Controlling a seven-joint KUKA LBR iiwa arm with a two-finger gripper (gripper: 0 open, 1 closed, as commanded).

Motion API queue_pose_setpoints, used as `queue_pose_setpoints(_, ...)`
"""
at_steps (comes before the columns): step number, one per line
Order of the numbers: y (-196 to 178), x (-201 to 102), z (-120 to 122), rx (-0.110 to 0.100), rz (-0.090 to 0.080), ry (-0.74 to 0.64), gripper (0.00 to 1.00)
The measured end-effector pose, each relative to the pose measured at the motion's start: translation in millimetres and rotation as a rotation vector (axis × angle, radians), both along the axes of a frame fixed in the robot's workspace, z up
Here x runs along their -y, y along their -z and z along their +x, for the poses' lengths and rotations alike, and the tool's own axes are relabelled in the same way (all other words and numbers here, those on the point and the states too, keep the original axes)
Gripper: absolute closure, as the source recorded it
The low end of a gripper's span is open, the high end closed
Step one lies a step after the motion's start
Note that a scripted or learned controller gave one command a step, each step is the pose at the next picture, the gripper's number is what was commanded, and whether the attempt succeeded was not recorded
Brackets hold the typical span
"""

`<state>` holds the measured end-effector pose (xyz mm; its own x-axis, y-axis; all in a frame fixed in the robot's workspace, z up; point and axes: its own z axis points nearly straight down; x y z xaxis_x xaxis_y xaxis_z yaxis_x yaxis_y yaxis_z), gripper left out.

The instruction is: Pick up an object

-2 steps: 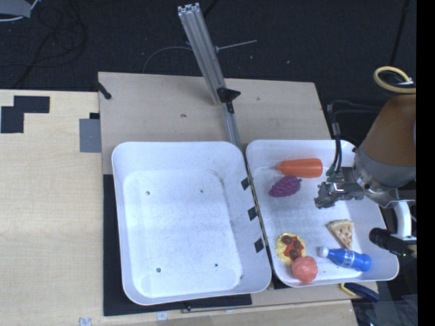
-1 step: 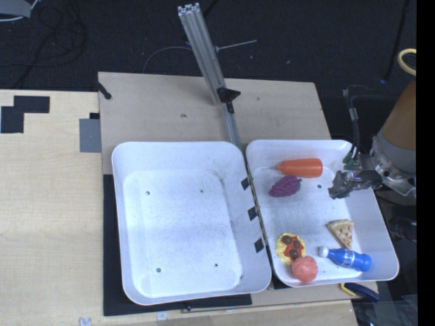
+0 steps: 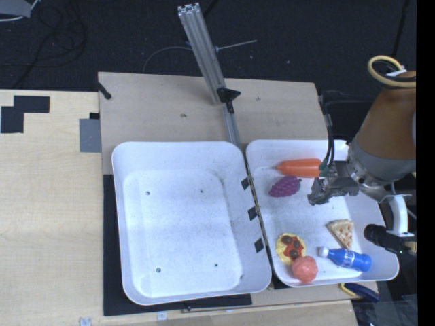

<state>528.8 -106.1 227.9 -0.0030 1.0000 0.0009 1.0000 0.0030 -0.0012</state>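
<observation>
Blue bottle (image 3: 348, 258), pink ball (image 3: 305, 268), pizza slice (image 3: 341, 233) below gripper (image 3: 318, 197).

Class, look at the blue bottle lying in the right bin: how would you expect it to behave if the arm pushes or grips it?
The blue bottle lies on its side and looks round, so a sideways push would probably roll it. It appears small and plastic, so likely light. Its smooth surface could slip in a grip.
</observation>
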Motion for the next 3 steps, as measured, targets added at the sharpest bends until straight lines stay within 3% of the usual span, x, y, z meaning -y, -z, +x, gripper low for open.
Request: queue_pose_setpoints(3, -17, -162, -13, 0.001, -0.001, 0.0, 1.0)
